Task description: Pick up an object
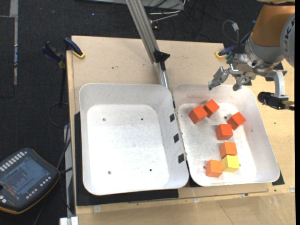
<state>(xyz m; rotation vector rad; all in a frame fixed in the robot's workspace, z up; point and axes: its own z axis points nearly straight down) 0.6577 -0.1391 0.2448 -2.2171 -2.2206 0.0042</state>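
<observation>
Nearest me, at about five o'clock, the right bin [262, 139] holds seven blocks. A yellow cube [231, 163] sits touching an orange cube [214, 168] near the front rim. Behind them come another orange cube [228, 149], then a red-orange cube [224, 131] and one more [236, 120] just beside it. Farthest back, two red-orange cubes [198, 114] [211, 107] touch. The left bin [93, 125], toward nine o'clock, is bare white. At two o'clock the gripper [229, 79] hangs above the right bin's far rim, jaws apart, nothing between them.
</observation>
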